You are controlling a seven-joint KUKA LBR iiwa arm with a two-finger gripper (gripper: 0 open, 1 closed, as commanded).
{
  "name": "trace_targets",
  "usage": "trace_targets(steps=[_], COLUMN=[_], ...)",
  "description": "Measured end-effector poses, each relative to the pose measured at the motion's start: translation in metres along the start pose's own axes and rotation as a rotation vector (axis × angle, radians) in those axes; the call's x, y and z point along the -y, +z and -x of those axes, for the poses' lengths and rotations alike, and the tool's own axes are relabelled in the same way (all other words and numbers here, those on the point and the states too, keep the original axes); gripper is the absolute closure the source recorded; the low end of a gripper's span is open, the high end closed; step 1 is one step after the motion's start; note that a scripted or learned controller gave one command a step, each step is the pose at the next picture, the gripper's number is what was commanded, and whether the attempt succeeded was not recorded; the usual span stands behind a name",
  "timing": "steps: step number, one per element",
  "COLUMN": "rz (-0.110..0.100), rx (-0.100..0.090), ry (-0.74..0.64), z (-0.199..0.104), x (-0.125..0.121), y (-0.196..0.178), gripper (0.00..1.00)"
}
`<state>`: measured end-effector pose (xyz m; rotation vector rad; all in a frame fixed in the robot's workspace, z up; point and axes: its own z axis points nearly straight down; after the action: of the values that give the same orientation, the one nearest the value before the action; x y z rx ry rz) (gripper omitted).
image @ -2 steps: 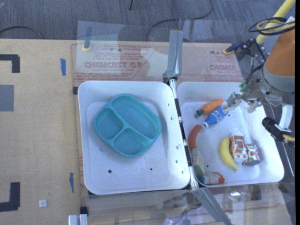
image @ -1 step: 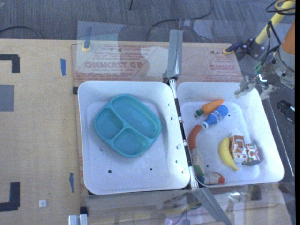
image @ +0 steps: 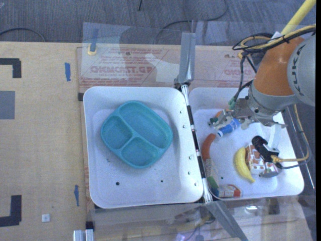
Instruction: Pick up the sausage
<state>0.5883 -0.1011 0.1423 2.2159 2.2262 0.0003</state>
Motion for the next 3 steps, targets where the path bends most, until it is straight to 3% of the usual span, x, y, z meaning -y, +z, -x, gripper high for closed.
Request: trace_targets(steps=[1, 2, 3], rz=[0.008, 0.002, 0.008], rx=[0.000, 0.001, 0.001], ry=[-0.241, -0.077, -0.207], z=[-0.007, 0.009, 0.001], x=[0.030, -0.039, 0.037], y=[0.054, 0.054, 0.054], gripper=[0.00, 0.00, 0.00])
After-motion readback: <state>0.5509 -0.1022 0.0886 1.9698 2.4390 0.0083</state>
